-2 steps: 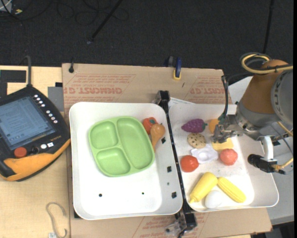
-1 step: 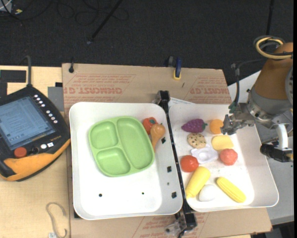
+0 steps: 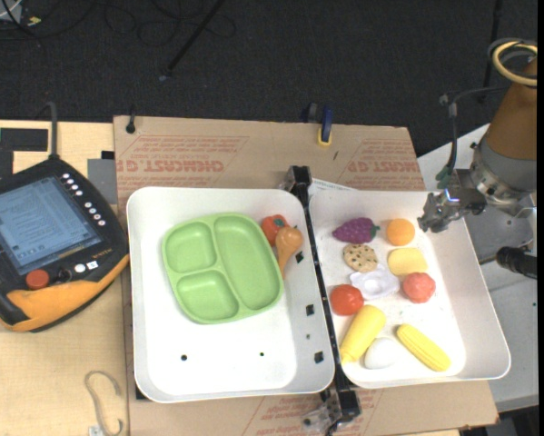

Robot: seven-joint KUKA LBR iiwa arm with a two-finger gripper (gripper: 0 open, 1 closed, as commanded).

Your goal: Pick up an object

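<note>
The arm reaches in from the right, and its tool (image 3: 438, 212) hovers over the upper right rim of the right bin (image 3: 485, 334). I cannot tell whether it is open or closed from here; nothing sits in it. The candidates lie below: an orange ball (image 3: 400, 232) nearest, purple grapes (image 3: 354, 231), a cookie (image 3: 360, 258), a red ball (image 3: 419, 287). This looks like the approach step. Next it likely must shift left over one item and descend cleanly, since they crowd together.
</note>
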